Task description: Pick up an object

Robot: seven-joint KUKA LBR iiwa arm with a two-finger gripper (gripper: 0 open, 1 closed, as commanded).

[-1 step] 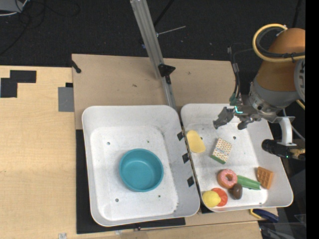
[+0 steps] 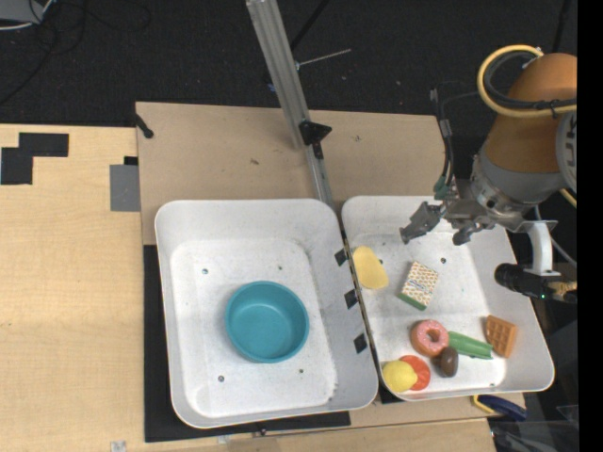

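On my feed the left bin [image 2: 188, 243] is smooth white plastic with rounded corners, holding a round teal bowl [image 2: 267, 321] with bare floor all around it. In the right bin [image 2: 377, 217] I see a glossy yellow lump [image 2: 369, 268] hard against the dividing wall, a speckled boxy sponge [image 2: 420, 284], then a crowded front edge: a yellow-and-red fruit [image 2: 406, 373], a pink ringed doughnut [image 2: 431, 337], a dark rounded piece [image 2: 447, 362], a green stick [image 2: 470, 346] and a ridged orange waffle [image 2: 501, 335]. The back half lies open. The gripper [image 2: 441, 226] hovers there, its dark fingers seemingly spread with nothing between them.
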